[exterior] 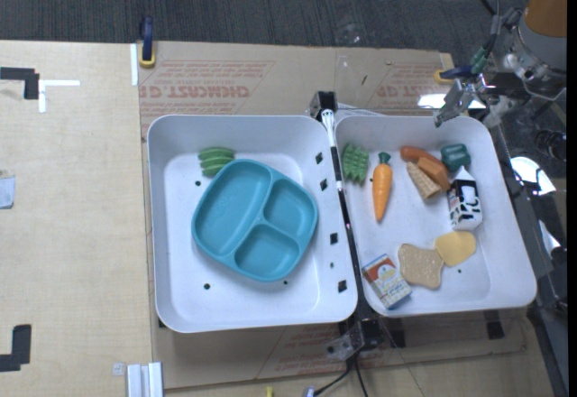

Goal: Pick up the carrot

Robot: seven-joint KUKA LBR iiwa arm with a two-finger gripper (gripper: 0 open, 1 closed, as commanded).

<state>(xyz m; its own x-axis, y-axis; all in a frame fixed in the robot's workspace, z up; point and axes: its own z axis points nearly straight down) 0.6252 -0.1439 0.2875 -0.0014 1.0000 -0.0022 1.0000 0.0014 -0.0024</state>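
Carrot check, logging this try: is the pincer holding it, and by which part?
Nothing is held. The carrot lies in the right bin, and the pincer hangs above that bin's far corner.

A robot lab: taped cardboard [297, 84] on a bench [68, 206], two bins [171, 296], toy food [382, 189], clamps [146, 41].

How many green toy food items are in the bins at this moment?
2. One green item lies in the left bin, behind the blue divided plate. The other is in the right bin, left of the carrot.
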